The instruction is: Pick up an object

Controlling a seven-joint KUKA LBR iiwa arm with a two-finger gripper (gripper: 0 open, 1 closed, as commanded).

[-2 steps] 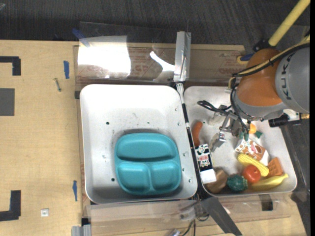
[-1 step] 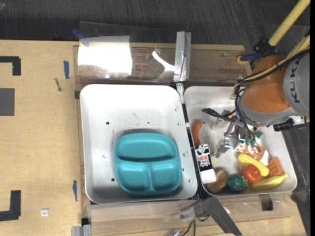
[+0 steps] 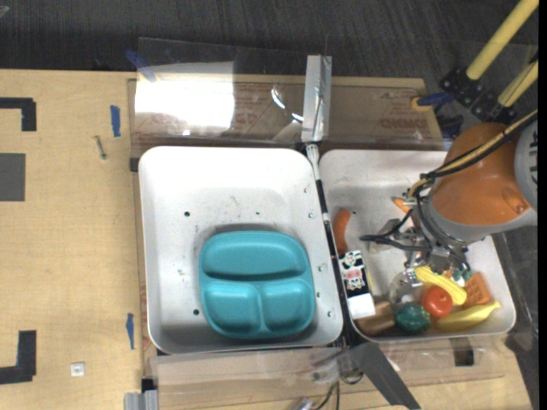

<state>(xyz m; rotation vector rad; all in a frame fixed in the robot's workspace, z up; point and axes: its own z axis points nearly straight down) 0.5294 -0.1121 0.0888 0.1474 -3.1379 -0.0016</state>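
My gripper [image 3: 416, 261] hangs low in the right bin [image 3: 367, 173], just above a heap of toy food at the bin's near right corner. The heap holds a yellow corn cob [image 3: 439, 282], a red tomato [image 3: 437, 301], a dark green round piece [image 3: 412, 318], a yellow banana [image 3: 470, 315] and an orange wedge [image 3: 477, 287]. An orange sausage-like piece [image 3: 342, 226] lies by the divider. A small black-and-white box [image 3: 352, 272] and a white block [image 3: 361, 305] sit along the same wall. The orange wrist band [image 3: 479, 182] covers the fingers' base.
The left bin [image 3: 171, 229] holds a teal divided tray [image 3: 256, 282]. A clear plastic sheet and a metal upright [image 3: 315, 96] stand behind the bins. Yellow bars [image 3: 504, 28] cross the top right corner. Tan bench surface [image 3: 60, 229] lies to the left.
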